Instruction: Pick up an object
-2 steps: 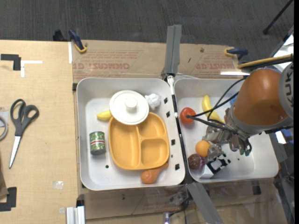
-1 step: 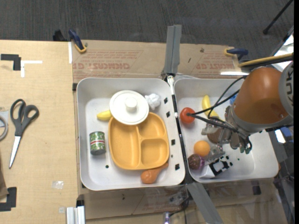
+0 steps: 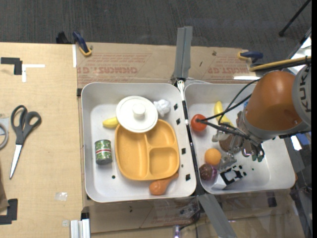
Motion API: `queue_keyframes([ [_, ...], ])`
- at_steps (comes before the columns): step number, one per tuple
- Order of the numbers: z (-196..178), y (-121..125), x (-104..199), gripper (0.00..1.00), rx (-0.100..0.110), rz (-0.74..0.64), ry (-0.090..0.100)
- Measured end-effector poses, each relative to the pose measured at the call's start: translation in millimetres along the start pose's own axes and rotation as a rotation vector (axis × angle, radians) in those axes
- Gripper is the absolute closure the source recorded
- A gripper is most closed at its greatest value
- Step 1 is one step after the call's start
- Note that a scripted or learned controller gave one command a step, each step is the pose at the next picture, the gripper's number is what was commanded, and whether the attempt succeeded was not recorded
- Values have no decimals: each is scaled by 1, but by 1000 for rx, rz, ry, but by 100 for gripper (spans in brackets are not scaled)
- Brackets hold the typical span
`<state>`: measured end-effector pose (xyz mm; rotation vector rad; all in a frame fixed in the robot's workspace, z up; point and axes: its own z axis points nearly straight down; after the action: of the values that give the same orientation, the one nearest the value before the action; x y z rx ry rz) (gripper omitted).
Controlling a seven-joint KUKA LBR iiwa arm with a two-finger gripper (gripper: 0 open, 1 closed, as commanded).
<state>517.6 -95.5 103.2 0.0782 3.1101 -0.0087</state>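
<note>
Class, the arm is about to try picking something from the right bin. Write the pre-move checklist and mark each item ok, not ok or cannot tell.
1. Gripper is over the right white bin: ok.
2. Round orange fruit lies just beside the gripper, unobstructed: ok.
3. Gripper carries nothing already: cannot tell.
4. Red tomato-like ball sits apart from the orange fruit: ok.
5. Dark purple round object is clear of the orange fruit: not ok, they nearly touch.

Bench (image 3: 39, 182); two bins (image 3: 89, 148); scissors (image 3: 22, 128)
</note>
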Motion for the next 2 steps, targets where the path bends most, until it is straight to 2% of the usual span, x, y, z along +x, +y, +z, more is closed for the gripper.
queue_keyframes([
  [1,13,-14,-123,0,-5,12,24],
  [2,2,-14,-125,100,-4,11,17],
])
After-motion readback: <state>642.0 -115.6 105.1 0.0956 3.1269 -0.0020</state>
